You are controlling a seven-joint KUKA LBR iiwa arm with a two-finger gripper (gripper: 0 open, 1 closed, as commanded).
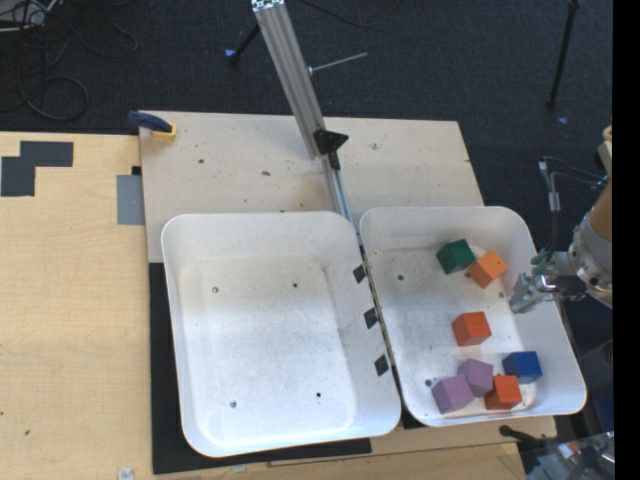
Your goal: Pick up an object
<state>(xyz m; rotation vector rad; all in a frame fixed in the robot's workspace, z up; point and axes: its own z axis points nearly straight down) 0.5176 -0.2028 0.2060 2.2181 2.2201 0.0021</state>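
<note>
Lowest in the frame, along the right bin's (430, 223) bottom edge, sit two purple blocks (462, 385), a small orange block (504, 392) and a blue block (522, 365). Above them lies a red-orange cube (471, 328), then an orange block (489, 268) touching a green one (456, 256). My claw (527, 293) hovers at that bin's right rim; I cannot tell whether it is open or closed. The left bin (200, 233) lies beside it on the bench (240, 158).
</note>
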